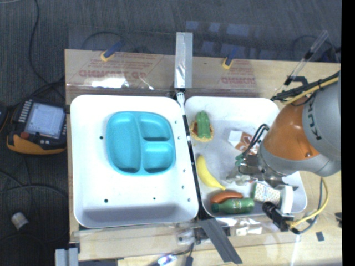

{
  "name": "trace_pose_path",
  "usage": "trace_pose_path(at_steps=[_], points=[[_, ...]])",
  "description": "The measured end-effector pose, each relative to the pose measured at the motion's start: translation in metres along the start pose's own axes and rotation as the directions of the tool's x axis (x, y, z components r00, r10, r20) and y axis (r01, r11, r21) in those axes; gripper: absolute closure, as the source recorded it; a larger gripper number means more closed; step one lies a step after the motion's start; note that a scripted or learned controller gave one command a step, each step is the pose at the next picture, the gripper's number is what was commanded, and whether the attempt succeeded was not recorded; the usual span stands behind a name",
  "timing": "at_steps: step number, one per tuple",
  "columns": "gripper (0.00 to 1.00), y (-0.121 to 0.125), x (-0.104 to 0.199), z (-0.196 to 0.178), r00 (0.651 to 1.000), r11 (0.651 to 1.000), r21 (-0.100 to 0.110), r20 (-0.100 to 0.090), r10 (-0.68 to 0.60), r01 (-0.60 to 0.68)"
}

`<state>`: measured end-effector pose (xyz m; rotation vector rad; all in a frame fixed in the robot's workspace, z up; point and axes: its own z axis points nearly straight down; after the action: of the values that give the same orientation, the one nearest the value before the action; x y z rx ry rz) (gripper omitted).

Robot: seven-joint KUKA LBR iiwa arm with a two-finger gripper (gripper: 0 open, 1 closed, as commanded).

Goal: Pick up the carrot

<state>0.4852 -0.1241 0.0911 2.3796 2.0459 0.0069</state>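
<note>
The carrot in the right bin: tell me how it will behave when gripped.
The carrot looks smooth and tapered, so it may slip out of a pinch near its thin end. It looks like a moulded toy, so it is probably stiff and light. It lies against the green vegetable, which may shift with it.
</note>
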Motion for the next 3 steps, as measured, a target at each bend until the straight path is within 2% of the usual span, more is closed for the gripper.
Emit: trace_pose_path(at_steps=[1,2,3], points=[[1.00,-0.007,0.036,-0.091,0.956,0.956,0.009,-0.003,-0.293,0.293],[1.00,0.000,-0.003,-0.172,0.777,0.777,0.007,-0.003,-0.630,0.630],[1.00,0.017,-0.017,-0.256,0.740,0.740,0.004,-0.002,-0.672,0.672]])
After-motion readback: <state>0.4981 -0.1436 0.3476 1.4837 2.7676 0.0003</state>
